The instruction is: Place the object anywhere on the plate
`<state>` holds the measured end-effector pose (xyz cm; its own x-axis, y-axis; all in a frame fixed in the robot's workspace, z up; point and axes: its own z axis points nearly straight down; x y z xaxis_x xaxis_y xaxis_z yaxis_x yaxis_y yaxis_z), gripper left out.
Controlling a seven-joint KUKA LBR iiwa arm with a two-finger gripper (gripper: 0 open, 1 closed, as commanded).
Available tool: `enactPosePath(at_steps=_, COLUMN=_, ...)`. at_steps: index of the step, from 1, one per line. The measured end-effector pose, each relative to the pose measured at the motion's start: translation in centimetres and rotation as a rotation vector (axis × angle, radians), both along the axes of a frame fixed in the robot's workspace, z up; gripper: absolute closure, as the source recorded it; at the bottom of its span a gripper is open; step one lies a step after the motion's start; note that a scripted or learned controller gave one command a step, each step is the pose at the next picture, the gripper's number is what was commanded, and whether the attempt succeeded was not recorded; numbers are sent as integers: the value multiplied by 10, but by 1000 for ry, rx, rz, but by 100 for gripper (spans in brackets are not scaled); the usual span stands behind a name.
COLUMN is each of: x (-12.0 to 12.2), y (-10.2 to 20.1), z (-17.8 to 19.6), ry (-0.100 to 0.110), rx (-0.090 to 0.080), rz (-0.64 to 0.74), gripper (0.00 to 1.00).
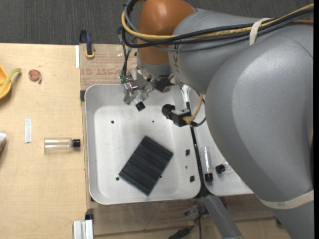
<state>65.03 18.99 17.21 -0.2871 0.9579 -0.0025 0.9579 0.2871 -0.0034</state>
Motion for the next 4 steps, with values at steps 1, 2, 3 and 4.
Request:
enactPosePath(at_steps=1, x=-6, y=-84, z=204, ry=-2, rx=1, rz=135, gripper=100)
enactPosePath(at_steps=2, x=-78, y=-37, z=139, ry=1, rx=1, rz=110, gripper=100)
enactPosePath(at_steps=3, x=-116, y=28, z=90, ry=2, rx=1, rz=144, gripper=100)
enactPosePath(at_steps=4, x=-173, y=16, z=6, ry=3, rx=1, rz=189, gripper=100)
